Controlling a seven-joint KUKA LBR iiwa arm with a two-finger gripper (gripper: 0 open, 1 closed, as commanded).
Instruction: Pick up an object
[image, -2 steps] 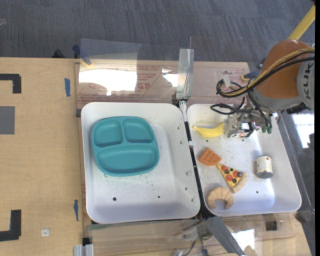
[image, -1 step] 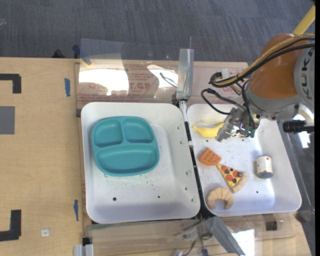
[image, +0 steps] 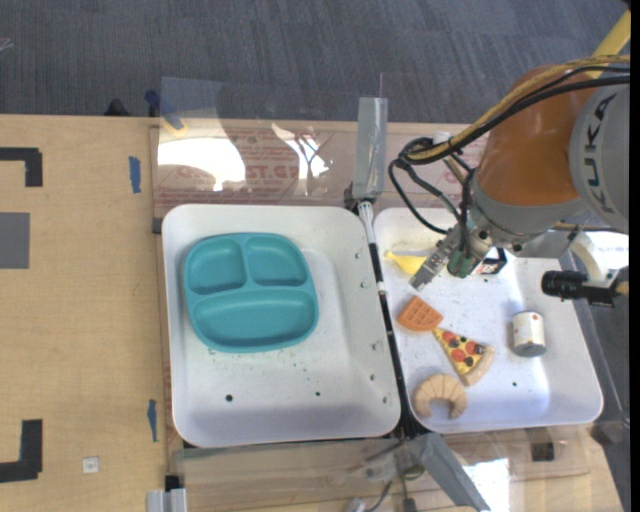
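Observation:
In the right bin (image: 560, 400) lie a yellow wedge (image: 404, 261), an orange triangular chip (image: 420, 316), a toy pizza slice (image: 464, 352), a toy croissant (image: 442, 394) and a small white-and-grey can (image: 527, 333). My gripper (image: 436, 268) hangs over the bin's far left part. Its tip is just right of the yellow wedge and above the orange chip. I see nothing held in it. The arm's bulk hides the bin's far right corner.
The left bin (image: 340, 390) holds a teal divided plate (image: 250, 290). A metal divider (image: 380, 300) runs between the bins. Black cables (image: 430, 180) loop off the wrist above the right bin. A brown board (image: 75, 300) covers the bench on the left.

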